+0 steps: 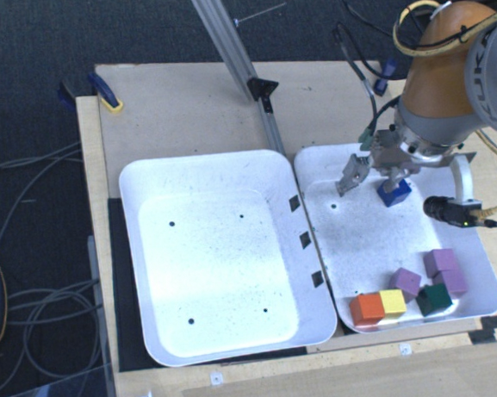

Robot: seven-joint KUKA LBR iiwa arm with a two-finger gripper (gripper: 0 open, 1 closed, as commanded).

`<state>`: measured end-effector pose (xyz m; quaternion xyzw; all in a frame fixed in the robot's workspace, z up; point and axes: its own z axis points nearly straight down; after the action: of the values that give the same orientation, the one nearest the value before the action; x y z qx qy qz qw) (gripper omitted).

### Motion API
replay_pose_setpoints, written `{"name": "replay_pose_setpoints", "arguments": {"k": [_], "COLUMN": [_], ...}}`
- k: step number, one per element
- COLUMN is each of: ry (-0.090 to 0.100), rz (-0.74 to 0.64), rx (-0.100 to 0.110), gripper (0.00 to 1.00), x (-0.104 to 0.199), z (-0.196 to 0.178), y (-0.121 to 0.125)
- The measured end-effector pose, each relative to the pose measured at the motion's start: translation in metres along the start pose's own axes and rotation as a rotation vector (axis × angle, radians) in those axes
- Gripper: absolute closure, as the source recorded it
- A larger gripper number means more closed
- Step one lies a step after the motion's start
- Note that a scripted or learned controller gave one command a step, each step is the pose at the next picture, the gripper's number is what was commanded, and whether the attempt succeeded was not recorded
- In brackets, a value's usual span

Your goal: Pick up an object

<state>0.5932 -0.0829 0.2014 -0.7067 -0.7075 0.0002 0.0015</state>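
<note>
Dark carpet strewn with cables surrounds a pale wooden desk (pixel 188 95) carrying two shallow white bins side by side. Over the upper part of the right bin (pixel 357 253) hangs the tool (pixel 374 176), below the grey arm (pixel 446 89) with its orange band. Its fingers are spread apart: one grey finger (pixel 351 175) angles down to the left, and a blue block (pixel 395 192) sits just below the other side of the tool, close against it. Whether that block is actually pinched cannot be told. Nearer the front right corner of the same bin lies a cluster of blocks: an orange block (pixel 368 307) touching a yellow block (pixel 392 302), a purple block (pixel 407 280) just behind them, a green block (pixel 433 299) beside those, and two more purple blocks (pixel 447 271) at the right. A slanted metal pole (pixel 236 56) crosses the desk above the left bin (pixel 144 185), whose floor shows only small dark dots.
</note>
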Motion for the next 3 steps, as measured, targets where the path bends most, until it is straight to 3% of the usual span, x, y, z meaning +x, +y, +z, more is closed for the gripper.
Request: {"name": "replay_pose_setpoints", "arguments": {"k": [1,3], "ry": [0.000,0.000], "rz": [0.001,0.001], "rx": [-0.001,0.006], "gripper": [0.00,0.00], "x": [0.000,-0.003], "z": [0.000,0.105], "y": [0.000,-0.011]}}
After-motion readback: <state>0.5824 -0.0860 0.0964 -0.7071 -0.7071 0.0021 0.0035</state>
